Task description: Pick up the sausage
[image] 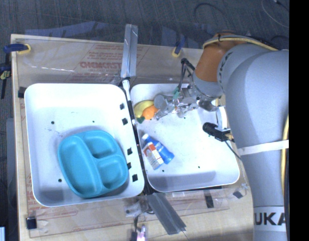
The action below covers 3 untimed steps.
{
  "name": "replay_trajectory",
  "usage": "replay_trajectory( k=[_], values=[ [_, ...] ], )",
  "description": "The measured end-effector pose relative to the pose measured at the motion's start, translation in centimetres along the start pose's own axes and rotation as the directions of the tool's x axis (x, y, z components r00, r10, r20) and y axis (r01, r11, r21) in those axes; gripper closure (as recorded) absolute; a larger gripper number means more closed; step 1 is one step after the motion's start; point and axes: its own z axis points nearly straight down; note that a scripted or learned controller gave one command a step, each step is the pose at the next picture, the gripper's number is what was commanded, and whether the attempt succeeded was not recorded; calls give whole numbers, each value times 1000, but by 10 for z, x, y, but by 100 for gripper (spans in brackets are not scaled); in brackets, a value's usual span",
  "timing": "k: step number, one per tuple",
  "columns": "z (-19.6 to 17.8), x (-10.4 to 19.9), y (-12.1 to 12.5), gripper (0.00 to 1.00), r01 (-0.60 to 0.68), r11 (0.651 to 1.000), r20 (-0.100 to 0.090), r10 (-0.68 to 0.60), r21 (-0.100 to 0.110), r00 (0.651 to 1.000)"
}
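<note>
Two toy foods are touching in the far left corner of the right white plastic bin point(194, 152): a yellow one point(140, 107) and a small orange piece point(149, 113), maybe the sausage. The grey metal gripper point(167, 106) is hovering just beside them, and I cannot tell how open it is. It could be grabbing the wrong one.

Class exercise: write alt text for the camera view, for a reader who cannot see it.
A grey robot arm reaches from the right, its gripper low in the right bin beside a yellow and orange item; a blue-capped bottle lies nearer. The left bin holds a blue divided tray.
</note>
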Motion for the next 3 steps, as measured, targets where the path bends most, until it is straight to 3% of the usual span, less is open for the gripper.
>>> replay_trajectory(
  k=[1,2,3],
  values=[
    [0,2,-84,0,75,996,24,-74,-38,997],
    [3,8,-116,0,121,992,25,-120,-36,992],
    [-2,-1,-36,0,121,992,27,-120,-39,992]
  ],
)
